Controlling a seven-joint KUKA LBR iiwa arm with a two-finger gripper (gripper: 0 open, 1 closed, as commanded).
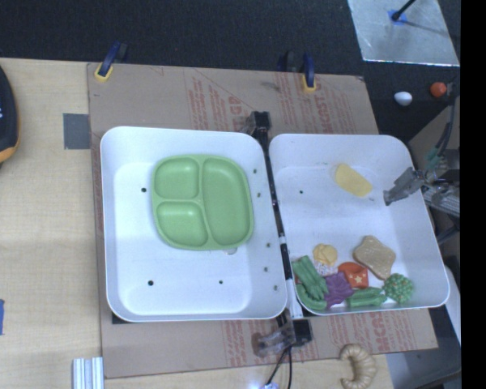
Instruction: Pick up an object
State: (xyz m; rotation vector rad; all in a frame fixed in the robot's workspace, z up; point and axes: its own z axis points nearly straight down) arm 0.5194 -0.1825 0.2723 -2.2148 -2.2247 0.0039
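**My claw at the right bin's edge, toys untouched**

My claw [397,191] sits at the right side of the right bin [308,217], low over its white floor near the right wall. It is small and dark against the rim there, and I cannot tell whether it is released or clenched; I see nothing between its tips.

Just beside it, toward the bin's middle, lies a pale yellow piece [353,180], apart from my claw. The other toys crowd the near corner of the same bin: a tan bread slice [375,255], a red piece [355,275], a small yellowish piece [325,255], a purple piece [338,287], a green leafy piece [309,277], a green pod [365,299] and a green broccoli [399,287] against the near wall. They touch or overlap one another.

The left bin [130,282] holds a green divided plate [202,202], lying flat with three compartments.

Both bins rest on a cardboard sheet [186,96] clamped to the surface [32,241]. A tan curled object [359,363] lies on the cardboard in front of the right bin.
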